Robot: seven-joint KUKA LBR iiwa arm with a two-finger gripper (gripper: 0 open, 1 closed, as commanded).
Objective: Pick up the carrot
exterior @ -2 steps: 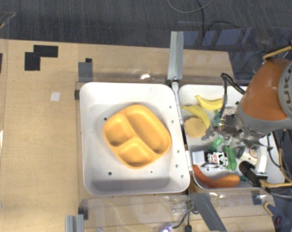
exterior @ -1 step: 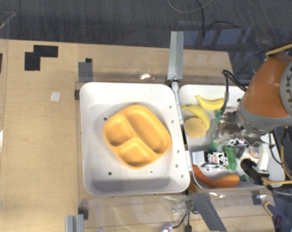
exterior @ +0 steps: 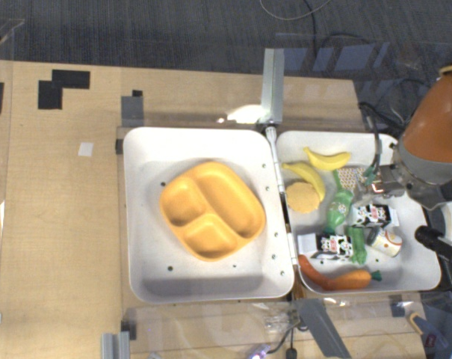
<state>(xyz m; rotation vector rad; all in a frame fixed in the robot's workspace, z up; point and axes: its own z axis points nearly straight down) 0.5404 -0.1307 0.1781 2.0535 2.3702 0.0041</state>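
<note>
The carrot (exterior: 339,278) is orange with a small green top at its right end. It lies flat along the front wall of the right bin (exterior: 427,275), its tip pointing left. The arm comes in from the right, its orange band (exterior: 441,118) above the bin's right side. My gripper (exterior: 385,186) hangs over the right half of that bin, well behind and to the right of the carrot and apart from it. Nothing shows in its grasp.
Two yellow bananas (exterior: 324,160) and a round tan piece (exterior: 302,197) lie at the back left of the right bin. Green items (exterior: 339,209) and small white printed pieces (exterior: 333,244) crowd just behind the carrot. A yellow divided plate (exterior: 211,209) sits in the left bin (exterior: 143,275).
</note>
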